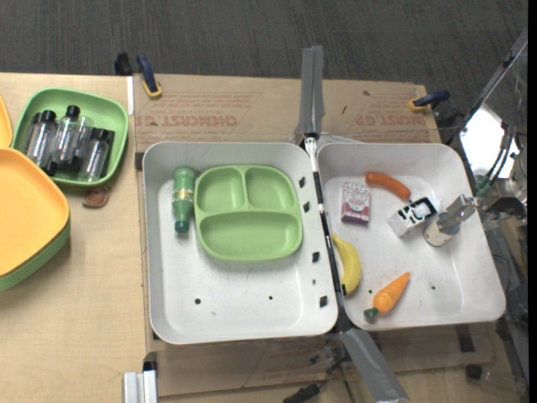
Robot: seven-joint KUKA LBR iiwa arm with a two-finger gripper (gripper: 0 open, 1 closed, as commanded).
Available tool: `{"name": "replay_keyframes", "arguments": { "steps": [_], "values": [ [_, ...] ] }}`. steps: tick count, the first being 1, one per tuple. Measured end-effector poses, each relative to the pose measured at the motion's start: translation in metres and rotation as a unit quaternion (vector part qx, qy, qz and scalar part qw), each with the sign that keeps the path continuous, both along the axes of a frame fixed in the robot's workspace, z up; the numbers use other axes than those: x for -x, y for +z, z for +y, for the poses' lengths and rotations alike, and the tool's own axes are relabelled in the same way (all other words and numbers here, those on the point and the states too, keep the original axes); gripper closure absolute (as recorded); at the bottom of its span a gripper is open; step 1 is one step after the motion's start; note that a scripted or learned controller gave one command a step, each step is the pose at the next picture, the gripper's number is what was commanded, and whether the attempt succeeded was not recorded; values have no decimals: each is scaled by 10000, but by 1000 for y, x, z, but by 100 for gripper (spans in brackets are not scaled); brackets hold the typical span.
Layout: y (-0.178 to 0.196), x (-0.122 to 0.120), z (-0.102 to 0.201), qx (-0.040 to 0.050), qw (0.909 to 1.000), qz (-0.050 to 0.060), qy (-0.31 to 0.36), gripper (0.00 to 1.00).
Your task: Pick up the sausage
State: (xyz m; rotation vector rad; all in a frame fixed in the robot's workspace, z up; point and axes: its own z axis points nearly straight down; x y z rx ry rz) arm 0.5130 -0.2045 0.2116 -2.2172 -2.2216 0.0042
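Observation:
The sausage [388, 183], orange-red and slightly curved, lies near the back of the right bin [470, 309], pointing from upper left to lower right. A small pink and white box [356, 202] sits just to its left. A white and black item [415, 214] rests right below its lower end.
The right bin also holds a shiny metal spoon-like piece [443, 223], a banana [348, 263] and a carrot [388, 294]. In the left bin [243, 309] are a green divided plate [248, 211] and a green bottle [182, 198]. Yellow plates [29, 225] and a green tray of bottles [71, 137] stand far left.

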Motion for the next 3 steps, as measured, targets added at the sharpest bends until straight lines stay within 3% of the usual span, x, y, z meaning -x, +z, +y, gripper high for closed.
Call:
{"name": "replay_keyframes", "arguments": {
  "steps": [1, 2, 3],
  "values": [
    [-71, -57, -17, 5, 9999, -13, 149, 0],
    [-82, -127, 1, 9, 10000, -17, -32, 0],
    [-28, -131, 32, 13, 9987, -25, 515, 0]
  ]
}}
